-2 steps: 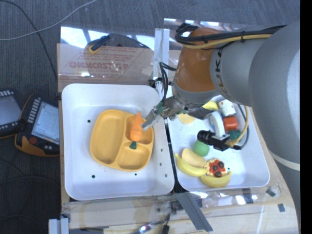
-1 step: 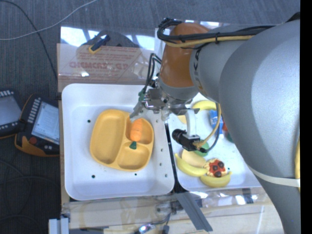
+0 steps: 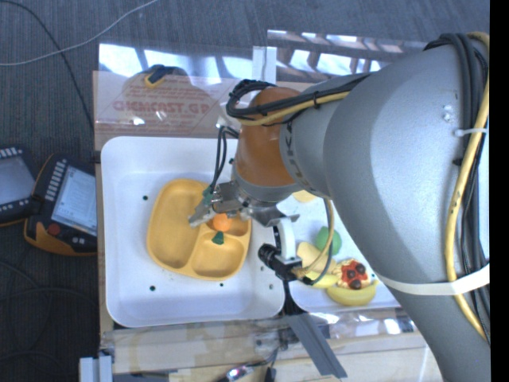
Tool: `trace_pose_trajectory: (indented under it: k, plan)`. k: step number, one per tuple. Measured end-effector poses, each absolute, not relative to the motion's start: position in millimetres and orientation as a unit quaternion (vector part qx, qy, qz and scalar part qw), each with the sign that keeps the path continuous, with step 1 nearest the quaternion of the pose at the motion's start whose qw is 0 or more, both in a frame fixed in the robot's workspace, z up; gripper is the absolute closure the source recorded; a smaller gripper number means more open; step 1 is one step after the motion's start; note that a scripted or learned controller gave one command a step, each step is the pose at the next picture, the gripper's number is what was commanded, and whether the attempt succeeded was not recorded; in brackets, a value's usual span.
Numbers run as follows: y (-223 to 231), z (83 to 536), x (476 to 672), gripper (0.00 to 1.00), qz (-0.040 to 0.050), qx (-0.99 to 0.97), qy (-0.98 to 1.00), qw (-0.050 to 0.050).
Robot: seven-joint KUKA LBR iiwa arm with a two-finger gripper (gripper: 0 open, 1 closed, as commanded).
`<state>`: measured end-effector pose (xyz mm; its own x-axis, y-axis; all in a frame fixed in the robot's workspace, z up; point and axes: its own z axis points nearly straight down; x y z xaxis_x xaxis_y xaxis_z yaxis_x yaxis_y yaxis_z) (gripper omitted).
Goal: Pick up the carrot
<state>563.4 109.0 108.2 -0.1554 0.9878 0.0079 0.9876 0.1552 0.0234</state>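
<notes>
The carrot [image 3: 220, 224] is a small orange piece with a green top. It lies on the yellow divided plate [image 3: 171, 225] in the left white bin [image 3: 127, 293], near the plate's right edge. My gripper [image 3: 210, 208] hangs directly over the plate's right side, its tip just above and to the left of the carrot, at or very near it. The grey wrist with its orange band [image 3: 262, 153] hides the back right corner of the bin.
The right bin [image 3: 298, 297] holds a banana [image 3: 350, 294], a red berry-like toy [image 3: 352, 274], a green piece [image 3: 326, 239] and a pale yellow piece [image 3: 308, 253]. The arm's bulk covers most of that bin. A teach pendant [image 3: 67, 205] lies off the bench at left.
</notes>
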Motion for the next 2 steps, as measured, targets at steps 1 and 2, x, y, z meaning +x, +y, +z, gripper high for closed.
trace_pose_trajectory:
  k: [1, 2]
  plan:
    - [121.1, 115.5, 562.0, 1.00, 0.0156, 0.646, 0.764, -0.001]
    - [61.1, 199.7, 511.6, 1.00, -0.0030, 0.694, 0.720, 0.000]
